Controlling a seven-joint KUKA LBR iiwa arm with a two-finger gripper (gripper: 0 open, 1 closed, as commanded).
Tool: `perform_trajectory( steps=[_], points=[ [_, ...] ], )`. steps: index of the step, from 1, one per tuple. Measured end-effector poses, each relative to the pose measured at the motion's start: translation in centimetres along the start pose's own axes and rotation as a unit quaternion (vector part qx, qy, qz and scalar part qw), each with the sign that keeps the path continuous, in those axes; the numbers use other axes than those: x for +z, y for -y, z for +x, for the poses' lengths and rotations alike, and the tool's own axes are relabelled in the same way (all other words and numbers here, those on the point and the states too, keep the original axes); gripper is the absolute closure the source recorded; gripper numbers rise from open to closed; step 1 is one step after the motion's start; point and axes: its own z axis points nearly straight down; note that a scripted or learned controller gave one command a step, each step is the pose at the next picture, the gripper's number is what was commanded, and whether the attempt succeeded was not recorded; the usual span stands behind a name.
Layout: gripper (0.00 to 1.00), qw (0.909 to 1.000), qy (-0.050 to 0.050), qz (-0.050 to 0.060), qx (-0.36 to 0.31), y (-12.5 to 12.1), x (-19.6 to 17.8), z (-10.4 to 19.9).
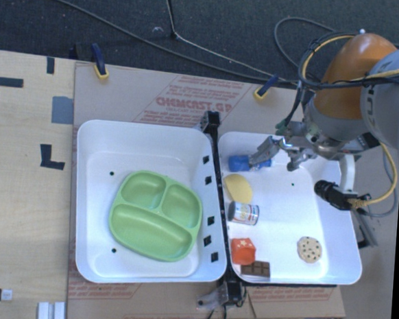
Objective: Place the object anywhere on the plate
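The gripper hangs over the far end of the right bin, its two fingers spread apart with nothing clamped between them. Just beside the gripper, on the side toward the other bin, lies a blue thing. One fingertip reaches over its near end, and it is unclear whether the two touch. Nearer the camera than the gripper, and a little toward the divider between the bins, a round yellow piece lies just beside the blue thing. A small can lies on its side right next to that. Farther from the gripper along the same side, an orange-red block rests near the bin's front wall, with a brown chocolate bar just beside it at the front edge. A cookie lies apart from these, well in front of the gripper and slightly toward the arm's side. The green plate, divided into three sections, lies in the left bin, well away from the gripper across the divider, and nothing rests on it. Both bins stand on a cardboard sheet on the wooden worktop. The blue thing is in the right bin, not on the plate.
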Motion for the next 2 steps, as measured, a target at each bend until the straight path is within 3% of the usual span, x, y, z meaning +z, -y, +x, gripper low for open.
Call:
perform_trajectory(
  steps=[2],
  points=[
    [0.00, 1.0000, 0.000, 0.002, 0.000, -0.2, 9.1, -0.1]
  ],
)
